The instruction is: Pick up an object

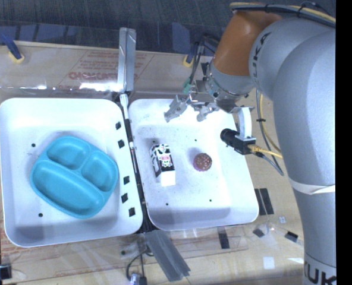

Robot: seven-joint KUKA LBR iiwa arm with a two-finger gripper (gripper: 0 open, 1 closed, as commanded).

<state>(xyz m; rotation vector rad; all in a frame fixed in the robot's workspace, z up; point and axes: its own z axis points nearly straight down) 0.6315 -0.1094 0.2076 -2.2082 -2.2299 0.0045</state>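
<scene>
Blue divided tray (75,176) in L bin (9,177), R bin (235,203) alongside, wood bench (63,67), maybe clear sheet over it

Turquoise divided plate (75,175), black-and-white cow-patterned carton (162,161), brownish ball (203,161), white bins (15,117).

Just below my pincer (188,110), a small black-and-white cow-patterned carton (162,162) lies flat on its side, long axis running away from me. Beside it, nearer my pincer's right finger, sits a small round brownish-pink ball (203,161), apart from the carton.
</scene>
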